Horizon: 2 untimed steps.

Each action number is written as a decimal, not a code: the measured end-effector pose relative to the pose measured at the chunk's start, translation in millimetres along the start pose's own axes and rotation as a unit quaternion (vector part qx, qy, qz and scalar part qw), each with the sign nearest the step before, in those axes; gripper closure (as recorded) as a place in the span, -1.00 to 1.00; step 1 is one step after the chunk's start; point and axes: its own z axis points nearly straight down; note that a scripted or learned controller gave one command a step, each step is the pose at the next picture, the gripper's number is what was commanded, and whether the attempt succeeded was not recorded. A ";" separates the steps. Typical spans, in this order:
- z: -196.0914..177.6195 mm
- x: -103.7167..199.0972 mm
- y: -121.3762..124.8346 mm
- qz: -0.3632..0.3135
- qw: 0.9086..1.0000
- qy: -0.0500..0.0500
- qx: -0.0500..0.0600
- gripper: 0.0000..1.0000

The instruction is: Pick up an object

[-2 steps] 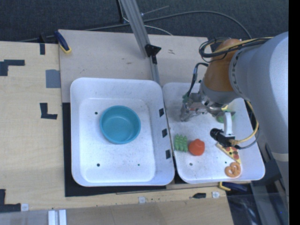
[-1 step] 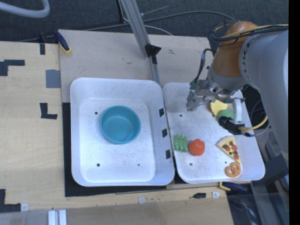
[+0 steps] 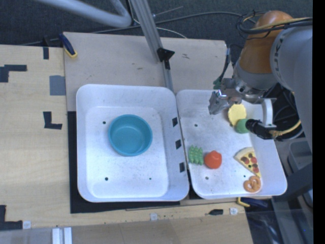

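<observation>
So the bench [image 3: 122,55] is sitting under everything, stretching way out to the gripper's left in the camera view, and the grey arm [image 3: 284,50] with its orange band is reaching in from the right. The left bin [image 3: 91,100] is lying well off to the left of the gripper [image 3: 218,104], with a blue bowl [image 3: 130,134] sitting about in its middle and lots of bare white floor around it. The right bin [image 3: 203,187] is the one the gripper is hanging over, right up near its far edge, so there's barely any room going further back before the rim, and the wall shared with the other bin is a short way to its left. Most of the open floor is lying below and to the left of the gripper, toward the camera. Can't really make out how the gripper is set, it's just a dark metallic blob from this angle. The yellow object [image 3: 236,113] is sitting just to the right of the gripper and slightly nearer the camera, basically beside it, with a small green object [image 3: 241,125] touching its lower edge. Farther toward the camera there's a pizza slice [image 3: 248,160] down to the right, an orange-red ball [image 3: 213,159] almost straight below the gripper, a bumpy green piece [image 3: 195,155] just left of that ball, and a little pretzel [image 3: 252,184] hugging the near rim.
</observation>
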 end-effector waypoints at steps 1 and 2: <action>-52.6 -6.6 -7.2 0.000 1.000 0.000 0.000 1.00; -50.9 51.9 -10.4 -0.002 1.000 0.001 0.002 1.00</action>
